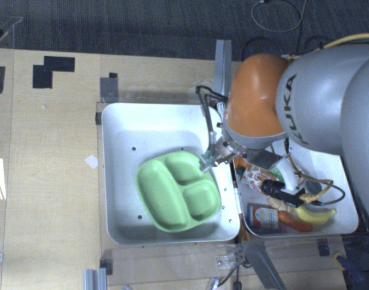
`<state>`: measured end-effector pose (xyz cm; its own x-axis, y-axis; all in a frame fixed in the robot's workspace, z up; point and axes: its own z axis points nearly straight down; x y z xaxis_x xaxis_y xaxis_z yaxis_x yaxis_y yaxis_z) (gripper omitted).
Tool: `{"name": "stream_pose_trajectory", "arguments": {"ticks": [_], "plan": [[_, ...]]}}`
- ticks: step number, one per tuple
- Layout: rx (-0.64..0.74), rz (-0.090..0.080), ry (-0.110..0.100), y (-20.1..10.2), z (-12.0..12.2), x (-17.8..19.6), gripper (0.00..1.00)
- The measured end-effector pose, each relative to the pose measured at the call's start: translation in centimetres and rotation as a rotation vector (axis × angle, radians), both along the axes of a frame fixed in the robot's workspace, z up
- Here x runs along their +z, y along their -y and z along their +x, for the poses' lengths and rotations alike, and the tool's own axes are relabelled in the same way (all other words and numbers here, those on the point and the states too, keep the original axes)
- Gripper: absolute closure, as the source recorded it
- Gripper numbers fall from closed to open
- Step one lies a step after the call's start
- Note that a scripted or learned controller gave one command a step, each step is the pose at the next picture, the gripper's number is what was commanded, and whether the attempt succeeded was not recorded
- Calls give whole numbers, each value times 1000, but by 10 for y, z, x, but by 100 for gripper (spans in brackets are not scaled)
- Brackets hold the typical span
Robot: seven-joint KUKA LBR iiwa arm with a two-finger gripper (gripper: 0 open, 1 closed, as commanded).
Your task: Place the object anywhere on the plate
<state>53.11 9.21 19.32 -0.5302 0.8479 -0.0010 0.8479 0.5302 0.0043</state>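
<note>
A light green plate (175, 192) with three compartments lies in the left white bin (121, 162), toward its front right. My gripper (208, 160) hangs over the plate's right rim, above the small back compartment. The wrist and the orange band (254, 95) cover most of it from above. What, if anything, sits between its tips is too small to tell.
The right bin (348, 219) holds a yellow banana (317, 214), an orange-red piece (296, 224), a dark jar lying on its side (263, 216) and a colourful packet (256, 175). The grey arm covers that bin's back half. A metal post (223, 59) stands behind the bins.
</note>
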Motion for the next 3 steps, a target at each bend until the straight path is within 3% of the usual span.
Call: {"name": "stream_pose_trajectory", "arguments": {"ticks": [1, 2, 3], "plan": [[140, 0, 2, -35, 30, 9, 100], [257, 0, -1, -93, -22, -77, 100], [158, 1, 1, -98, 14, -89, 100]]}}
